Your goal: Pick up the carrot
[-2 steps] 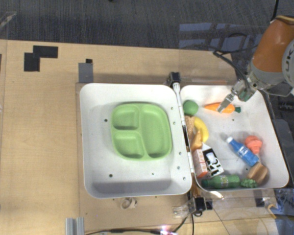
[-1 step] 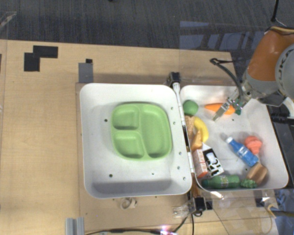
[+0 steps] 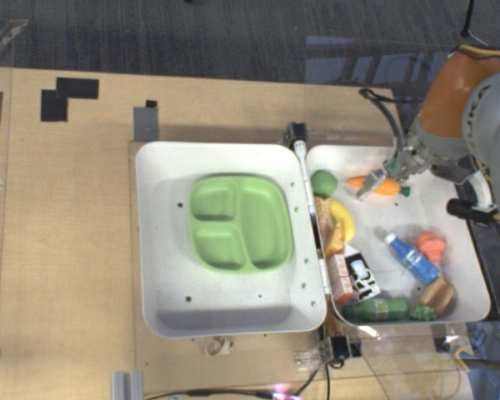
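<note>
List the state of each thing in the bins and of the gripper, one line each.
carrot: lying flat in the right bin, at the gripper.
gripper: down on the carrot.
green tray: upright in the left bin.
blue bottle: lying on its side.
banana: lying flat.

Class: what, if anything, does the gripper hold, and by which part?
Cannot be told: the gripper sits right at the carrot, hiding any hold.
</note>
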Controlling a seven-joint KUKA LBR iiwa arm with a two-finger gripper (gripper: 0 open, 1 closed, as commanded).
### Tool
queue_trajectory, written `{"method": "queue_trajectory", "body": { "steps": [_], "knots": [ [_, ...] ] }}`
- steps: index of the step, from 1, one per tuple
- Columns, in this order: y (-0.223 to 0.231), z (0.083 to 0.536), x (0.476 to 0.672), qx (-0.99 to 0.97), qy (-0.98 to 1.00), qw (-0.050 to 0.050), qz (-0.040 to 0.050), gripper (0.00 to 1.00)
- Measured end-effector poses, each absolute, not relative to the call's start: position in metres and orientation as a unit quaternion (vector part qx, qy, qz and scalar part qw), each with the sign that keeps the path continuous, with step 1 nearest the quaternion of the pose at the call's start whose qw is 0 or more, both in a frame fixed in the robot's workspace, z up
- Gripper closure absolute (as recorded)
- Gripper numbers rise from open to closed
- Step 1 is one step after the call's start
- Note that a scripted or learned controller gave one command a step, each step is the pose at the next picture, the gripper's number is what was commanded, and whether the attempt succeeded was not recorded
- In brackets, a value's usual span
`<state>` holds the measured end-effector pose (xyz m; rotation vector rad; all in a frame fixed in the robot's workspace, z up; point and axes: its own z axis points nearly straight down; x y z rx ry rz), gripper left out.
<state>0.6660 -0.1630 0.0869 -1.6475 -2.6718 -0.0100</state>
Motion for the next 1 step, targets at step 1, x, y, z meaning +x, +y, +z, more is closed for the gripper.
{"method": "queue_trajectory", "body": {
  "steps": [1],
  "knots": [
    [-0.1532, 0.0878, 0.6714, -0.633, -0.774, -0.004, -0.0023, 0.0]
  ]
}}
